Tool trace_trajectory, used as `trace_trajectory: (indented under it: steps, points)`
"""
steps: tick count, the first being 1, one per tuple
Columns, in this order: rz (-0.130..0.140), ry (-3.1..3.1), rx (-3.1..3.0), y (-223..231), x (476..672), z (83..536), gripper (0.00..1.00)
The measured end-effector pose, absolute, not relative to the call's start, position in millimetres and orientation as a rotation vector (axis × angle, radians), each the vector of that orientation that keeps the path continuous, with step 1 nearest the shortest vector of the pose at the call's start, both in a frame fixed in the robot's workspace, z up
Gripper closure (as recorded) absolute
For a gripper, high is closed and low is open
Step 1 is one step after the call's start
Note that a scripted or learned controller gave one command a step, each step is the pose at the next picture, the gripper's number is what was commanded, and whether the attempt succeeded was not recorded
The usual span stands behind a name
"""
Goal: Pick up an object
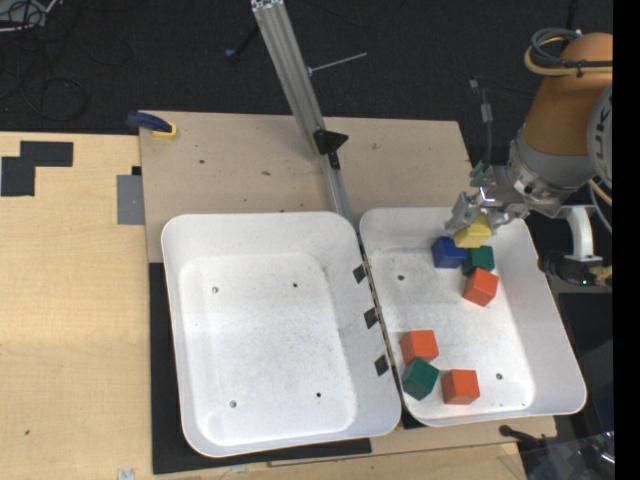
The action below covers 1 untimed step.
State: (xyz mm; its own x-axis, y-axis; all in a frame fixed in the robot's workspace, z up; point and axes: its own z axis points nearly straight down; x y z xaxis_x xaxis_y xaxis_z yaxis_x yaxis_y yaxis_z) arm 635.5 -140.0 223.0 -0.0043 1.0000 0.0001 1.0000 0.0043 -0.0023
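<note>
Reaching in from the right, the grey arm (560, 118) with its orange band brings the gripper (478, 211) low over the far part of the right bin (545, 318). A yellow block (473, 234) sits right under the gripper tip and seems to touch it, but how far the hand is open, and whether it grips the block, I cannot tell.

Just beside the yellow block lie a blue block (449, 252) and a small green block (483, 258), and close below them an orange block (481, 287). Near the front of this bin are two more orange blocks (419, 345) (460, 385), with a dark green block (420, 378) between them.

Beside it stands the left bin (200, 238), on a wooden bench (70, 268). A metal rail (295, 78) rises slanted behind the bins, against a dark background.

The gripper tip is small and blurred, and the arm is cut off at the right.
</note>
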Motion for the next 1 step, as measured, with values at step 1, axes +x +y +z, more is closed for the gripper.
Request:
trace_trajectory:
  steps: [1]
  points:
    - [0.0,-2.223,-2.214,-84.6,635.9,233.2,1.0]
